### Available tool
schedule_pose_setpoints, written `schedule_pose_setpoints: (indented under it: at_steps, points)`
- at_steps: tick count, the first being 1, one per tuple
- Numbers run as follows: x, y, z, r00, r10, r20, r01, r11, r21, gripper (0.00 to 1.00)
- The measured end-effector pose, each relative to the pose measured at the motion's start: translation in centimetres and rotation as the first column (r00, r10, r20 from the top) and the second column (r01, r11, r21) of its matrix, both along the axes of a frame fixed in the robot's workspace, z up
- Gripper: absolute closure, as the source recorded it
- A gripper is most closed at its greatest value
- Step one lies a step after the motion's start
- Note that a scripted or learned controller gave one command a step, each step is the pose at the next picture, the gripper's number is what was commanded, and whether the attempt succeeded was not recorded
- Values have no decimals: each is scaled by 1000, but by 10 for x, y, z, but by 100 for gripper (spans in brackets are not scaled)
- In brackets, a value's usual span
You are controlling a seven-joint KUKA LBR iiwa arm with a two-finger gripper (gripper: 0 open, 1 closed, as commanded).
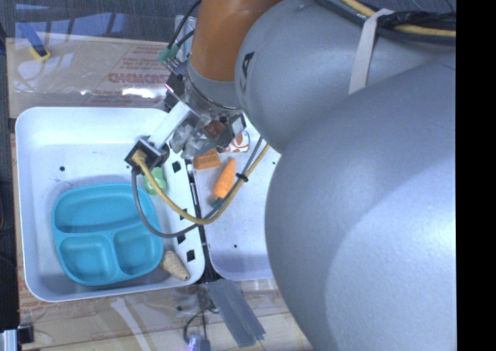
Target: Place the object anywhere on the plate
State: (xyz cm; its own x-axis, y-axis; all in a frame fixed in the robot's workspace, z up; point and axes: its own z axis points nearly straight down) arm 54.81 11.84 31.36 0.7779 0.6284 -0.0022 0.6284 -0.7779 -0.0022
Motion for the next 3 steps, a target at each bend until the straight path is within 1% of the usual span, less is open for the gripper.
schedule_pose_setpoints:
  at_steps: [1,2,3]
  points:
    - [49,97,-107,998,58,-5,-58,998,-1,100]
    - [102,102,-104,994,110,-1,-110,994,0,100]
    - [97,53,42,980,-197,4,197,980,1,100]
